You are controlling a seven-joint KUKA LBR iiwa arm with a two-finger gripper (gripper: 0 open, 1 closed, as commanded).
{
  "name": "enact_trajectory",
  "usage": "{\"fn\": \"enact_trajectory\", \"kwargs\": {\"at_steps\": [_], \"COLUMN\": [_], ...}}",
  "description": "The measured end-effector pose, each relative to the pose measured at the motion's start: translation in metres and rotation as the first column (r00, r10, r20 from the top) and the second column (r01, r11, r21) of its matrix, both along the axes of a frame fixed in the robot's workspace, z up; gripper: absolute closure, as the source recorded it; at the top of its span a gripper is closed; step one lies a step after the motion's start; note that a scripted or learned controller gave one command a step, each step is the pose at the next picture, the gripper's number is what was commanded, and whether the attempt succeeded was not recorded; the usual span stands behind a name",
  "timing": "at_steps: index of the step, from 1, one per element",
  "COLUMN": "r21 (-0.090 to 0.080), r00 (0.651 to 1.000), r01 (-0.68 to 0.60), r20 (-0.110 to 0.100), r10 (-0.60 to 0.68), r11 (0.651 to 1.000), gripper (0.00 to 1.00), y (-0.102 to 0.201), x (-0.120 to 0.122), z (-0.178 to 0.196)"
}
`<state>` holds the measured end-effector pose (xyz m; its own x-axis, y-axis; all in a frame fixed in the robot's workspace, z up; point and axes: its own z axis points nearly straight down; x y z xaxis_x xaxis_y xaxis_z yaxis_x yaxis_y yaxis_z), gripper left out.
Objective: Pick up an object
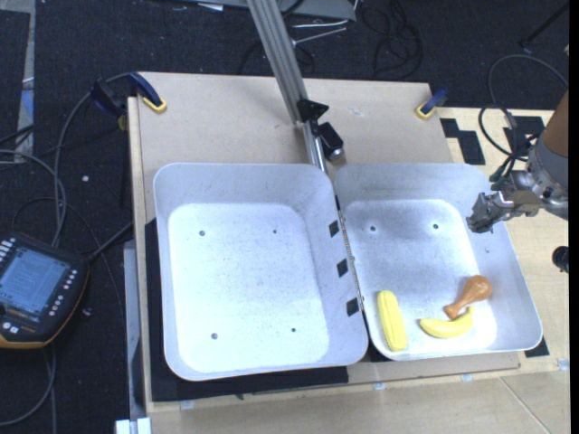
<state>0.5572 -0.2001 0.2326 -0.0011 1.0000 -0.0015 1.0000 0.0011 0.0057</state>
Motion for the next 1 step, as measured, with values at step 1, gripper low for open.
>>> {"fn": "enact_trajectory", "kwargs": {"at_steps": [1], "r21": [0.002], "r00": [1.0], "r01": [0.001], "r20": [-0.008], "r10": [-0.001], "r11": [1.0], "gripper": [1.0], "y": [0.0004], "x": [-0.0003], "z": [-0.0313]}}
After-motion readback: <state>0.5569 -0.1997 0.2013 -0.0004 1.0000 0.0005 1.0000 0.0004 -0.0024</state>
